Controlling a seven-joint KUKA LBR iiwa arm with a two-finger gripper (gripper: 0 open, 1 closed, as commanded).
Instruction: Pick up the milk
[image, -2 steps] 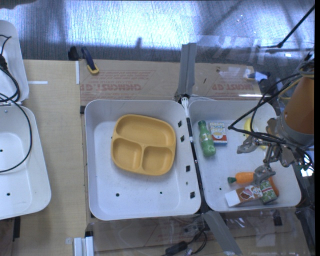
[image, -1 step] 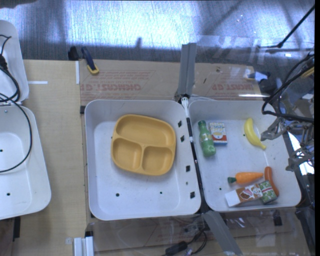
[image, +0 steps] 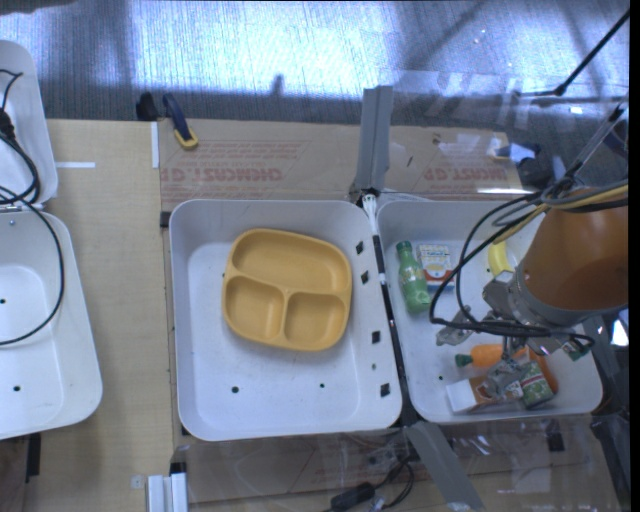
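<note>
Milk carton (image: 437, 263): small, pale, lying flat near the back of the right bin (image: 425, 395), just beside a green bottle (image: 411, 276) on its left. End effector (image: 520, 335): low over the same bin's front half, above an orange item (image: 484, 355) and a wrapped packet (image: 510, 385); finger state cannot be told. Carton lies behind and to the left of it in the camera view, apparently untouched; its long axis is unclear.

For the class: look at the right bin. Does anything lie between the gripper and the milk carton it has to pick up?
Nothing visible lies between them. The milk carton lies at the right bin's far side beside a green bottle, its top uncovered. The gripper hangs nearer the front, over a carrot and a packet.
</note>
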